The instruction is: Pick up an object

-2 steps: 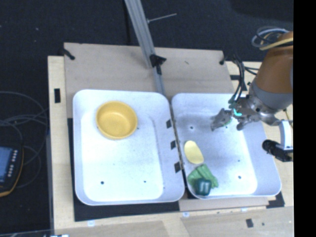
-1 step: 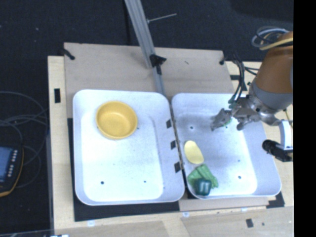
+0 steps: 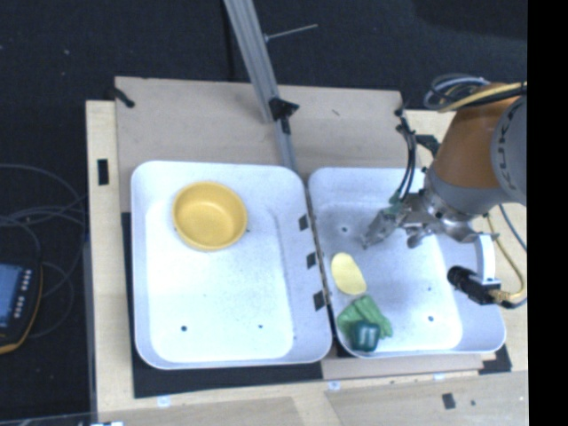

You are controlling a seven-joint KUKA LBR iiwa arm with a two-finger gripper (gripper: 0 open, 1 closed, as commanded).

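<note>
Green pepper (image 3: 363,323) is lying at the six o'clock edge of the right bin (image 3: 444,327), with a yellow lemon-like piece (image 3: 348,274) sitting just beside it at twelve o'clock. At two o'clock from that piece, the hand (image 3: 383,228) is hovering over bare bin floor, its fingers spread open and gripping nothing. A yellow bowl (image 3: 210,216) is resting in the left bin (image 3: 222,327) toward ten o'clock.

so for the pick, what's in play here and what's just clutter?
In play:
- gripper, over the right bin
- yellow oval piece, right bin
- green object, right bin, near corner

Lying about:
- yellow bowl, left bin
- handheld pendant, off the bench at left
</note>
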